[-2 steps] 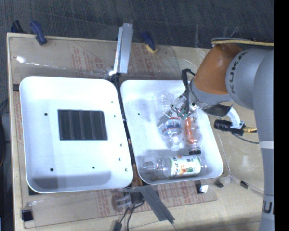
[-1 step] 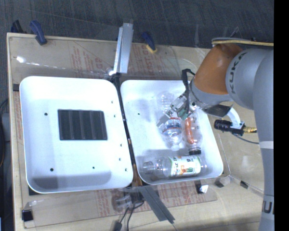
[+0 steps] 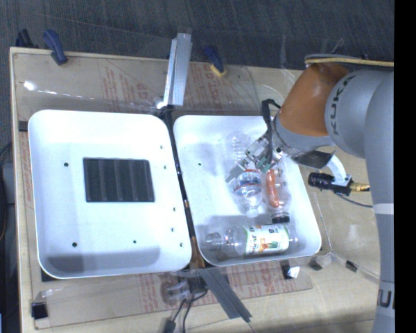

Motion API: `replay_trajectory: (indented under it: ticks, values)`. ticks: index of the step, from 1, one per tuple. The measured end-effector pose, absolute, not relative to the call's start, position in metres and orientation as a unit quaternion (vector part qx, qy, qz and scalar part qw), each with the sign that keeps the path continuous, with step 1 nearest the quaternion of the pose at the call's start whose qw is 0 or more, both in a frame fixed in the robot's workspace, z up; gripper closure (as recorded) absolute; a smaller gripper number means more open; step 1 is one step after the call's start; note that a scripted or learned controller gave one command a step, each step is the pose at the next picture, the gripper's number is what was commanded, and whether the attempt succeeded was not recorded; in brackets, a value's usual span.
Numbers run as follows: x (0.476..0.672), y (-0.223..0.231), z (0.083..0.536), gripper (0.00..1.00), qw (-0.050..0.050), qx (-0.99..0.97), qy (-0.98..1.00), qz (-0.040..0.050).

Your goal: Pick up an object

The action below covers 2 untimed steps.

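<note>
Clear plastic bottles [image 3: 249,241] crowd my right white bin [image 3: 201,186]; I've hung the gripper [image 3: 253,164] over the heap, though I cannot tell its jaws' state.

The right bin [image 3: 194,186] is the landmark here. Just left of it, touching along the shared edge, sits the left bin [image 3: 48,186], with a dark ribbed panel [image 3: 118,180] in its floor. Inside the right bin, along its near wall, a clear bottle with a printed label [image 3: 253,239] lies on its side. Beyond that bottle, toward the bin's right wall, lies a slim bottle of orange liquid [image 3: 274,193] (black cap toward the near side), beside a crumpled clear bottle [image 3: 247,184]. The gripper [image 3: 253,159] hangs over the bin's middle, just above the crumpled bottle, the grey arm [image 3: 353,109] reaching in from the bin's right.
</note>
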<state>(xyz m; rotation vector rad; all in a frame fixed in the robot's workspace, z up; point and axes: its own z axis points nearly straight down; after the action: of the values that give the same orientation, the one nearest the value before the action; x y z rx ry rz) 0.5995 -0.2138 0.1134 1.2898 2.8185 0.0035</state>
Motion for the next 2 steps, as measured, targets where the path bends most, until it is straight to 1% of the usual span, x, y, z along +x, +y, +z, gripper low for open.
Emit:
replay_trajectory:
  ticks: [1,2]
  values:
    - [0.600,-0.214,0.113,0.00,0.021,0.416,0.909,0.0011]
    - [0.606,-0.211,0.129,1.00,0.029,0.412,0.911,0.0043]
